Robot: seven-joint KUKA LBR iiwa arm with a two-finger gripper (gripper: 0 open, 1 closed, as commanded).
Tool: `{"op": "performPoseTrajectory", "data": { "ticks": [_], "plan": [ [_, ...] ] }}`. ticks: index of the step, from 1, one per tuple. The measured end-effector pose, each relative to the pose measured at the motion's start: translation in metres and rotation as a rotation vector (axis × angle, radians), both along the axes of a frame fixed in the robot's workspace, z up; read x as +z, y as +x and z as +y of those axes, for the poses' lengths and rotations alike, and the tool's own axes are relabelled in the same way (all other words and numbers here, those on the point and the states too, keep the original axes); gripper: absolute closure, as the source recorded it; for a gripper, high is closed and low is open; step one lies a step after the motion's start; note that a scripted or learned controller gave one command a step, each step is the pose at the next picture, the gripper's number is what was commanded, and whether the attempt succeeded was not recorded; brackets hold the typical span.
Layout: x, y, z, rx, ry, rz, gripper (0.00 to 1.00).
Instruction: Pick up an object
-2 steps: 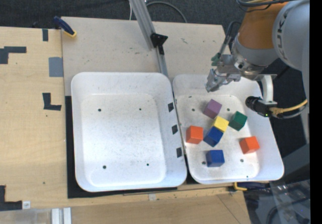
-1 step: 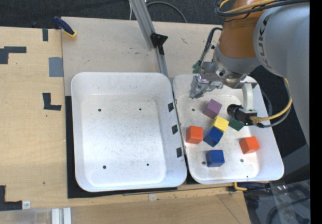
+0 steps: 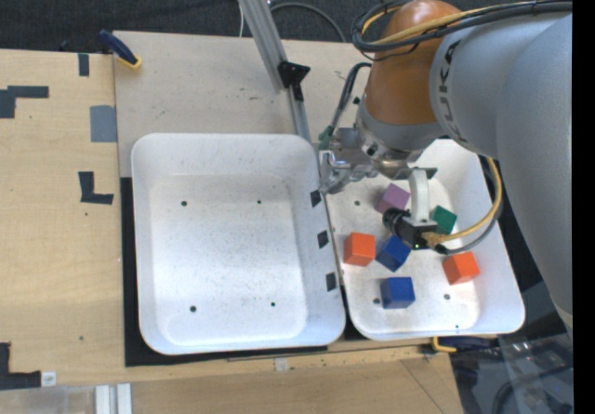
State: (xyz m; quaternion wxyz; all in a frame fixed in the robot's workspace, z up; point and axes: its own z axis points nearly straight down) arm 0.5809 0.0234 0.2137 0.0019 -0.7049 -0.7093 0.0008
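In the right bin (image 3: 493,310) lie several small blocks: an orange cube (image 3: 360,248), a blue cube (image 3: 392,253) touching it, another blue cube (image 3: 397,292) nearer the front, a second orange cube (image 3: 460,267), a green block (image 3: 444,219) and a purple block (image 3: 396,196). My gripper (image 3: 335,172) hangs at the right bin's back left corner, close to the wall shared by the two bins. It is left of and above the purple block, and I see no block in it.
The left bin (image 3: 223,235) sits beside the right one, their rims touching. A slanted metal pole (image 3: 265,21) with a black clamp crosses behind the bins. The large grey arm (image 3: 521,114) covers the right bin's back right part.
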Motion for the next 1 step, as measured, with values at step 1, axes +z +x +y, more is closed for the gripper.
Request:
{"op": "performPoseTrajectory", "data": {
  "ticks": [1],
  "plan": [
    [0.0017,-0.0127,0.0420,0.000,0.000,-0.001,1.00]
  ]
}}
